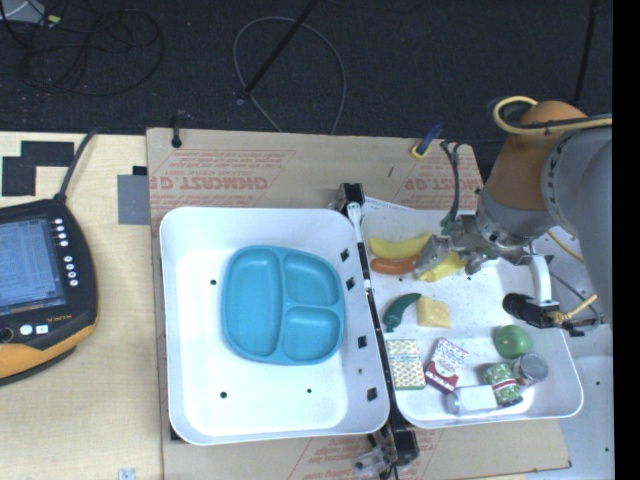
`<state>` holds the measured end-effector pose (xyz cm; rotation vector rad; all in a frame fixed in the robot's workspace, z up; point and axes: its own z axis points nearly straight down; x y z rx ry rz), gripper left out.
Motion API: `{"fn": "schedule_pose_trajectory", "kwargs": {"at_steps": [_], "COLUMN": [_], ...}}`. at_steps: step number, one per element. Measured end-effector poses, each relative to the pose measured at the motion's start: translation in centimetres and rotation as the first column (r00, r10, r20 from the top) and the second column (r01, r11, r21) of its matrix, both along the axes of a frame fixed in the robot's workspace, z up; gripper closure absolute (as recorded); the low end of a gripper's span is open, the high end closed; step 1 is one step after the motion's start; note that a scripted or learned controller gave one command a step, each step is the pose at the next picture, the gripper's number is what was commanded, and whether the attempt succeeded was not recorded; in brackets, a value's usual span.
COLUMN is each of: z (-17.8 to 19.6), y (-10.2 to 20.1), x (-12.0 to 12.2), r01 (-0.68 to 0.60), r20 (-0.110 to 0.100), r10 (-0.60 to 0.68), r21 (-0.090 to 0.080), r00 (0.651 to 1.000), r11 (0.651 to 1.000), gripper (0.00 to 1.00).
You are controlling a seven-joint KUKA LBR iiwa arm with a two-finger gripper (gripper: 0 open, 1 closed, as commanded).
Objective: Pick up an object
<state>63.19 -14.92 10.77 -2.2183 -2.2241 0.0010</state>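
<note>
A: Where does the gripper (447, 259) sit?

B: Low in the right bin (560, 408), upper part of it, beside the banana (398, 245) and a yellow piece (447, 268). Whether it grasps anything cannot be told; the wrist hides it.

A: Advice?

B: Probably centre on one item, clear of the rim. The left bin (190, 368) holds a blue divided plate (282, 303); a tablet pendant (35, 278) lies at the left edge.

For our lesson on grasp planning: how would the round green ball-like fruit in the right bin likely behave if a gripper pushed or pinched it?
The round green ball-like fruit would probably roll when nudged, since it looks nearly spherical. Its glossy surface suggests it may slip from a pinch. It lies near the can, which might stop it.
</note>
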Motion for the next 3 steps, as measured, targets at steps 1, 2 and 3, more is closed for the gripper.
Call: {"fn": "schedule_pose_trajectory", "kwargs": {"at_steps": [1,2,3], "z": [-2.4,1.9,-2.2], "y": [0.3,0.5,3.6], "x": [1.0,1.2,-7.6], "r01": [0.003,0.0,0.006], "r20": [-0.014,0.0,-0.004], "r10": [-0.003,0.0,-0.006], "r21": [0.004,0.001,0.002], "r00": [1.0,1.0,1.0], "r11": [1.0,1.0,1.0], "gripper": [0.0,0.0,0.0]}}
